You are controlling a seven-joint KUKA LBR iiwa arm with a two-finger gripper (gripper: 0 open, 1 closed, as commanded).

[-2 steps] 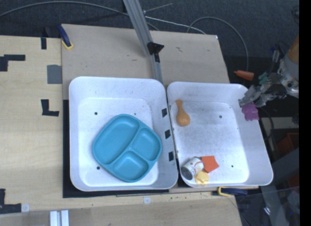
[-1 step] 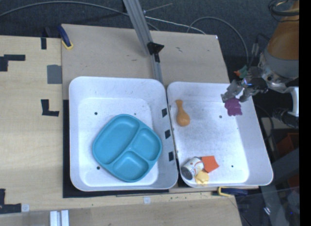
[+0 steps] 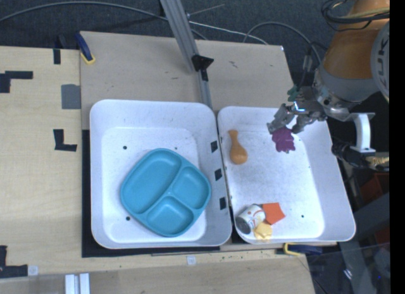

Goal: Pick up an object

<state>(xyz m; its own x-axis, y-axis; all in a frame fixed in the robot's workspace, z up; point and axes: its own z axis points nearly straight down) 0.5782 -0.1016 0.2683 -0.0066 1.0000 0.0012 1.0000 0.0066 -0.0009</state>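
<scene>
My gripper [image 3: 288, 122] hangs over the far right part of the right bin [image 3: 316, 185]. A small purple object [image 3: 283, 140] lies directly under its tip, touching or nearly touching it; whether it is gripped is not clear. An orange-tan pear-shaped toy [image 3: 237, 150] lies at the bin's left side. By the near edge sit an orange block [image 3: 273, 211], a white-and-grey cup-like item [image 3: 249, 217] and a small yellow piece [image 3: 263, 230].
The left bin [image 3: 111, 122] holds a blue divided plate [image 3: 166, 191]. A grey metal post [image 3: 180, 24] slants down to the bins' shared far edge. Cables run across the dark floor at the back.
</scene>
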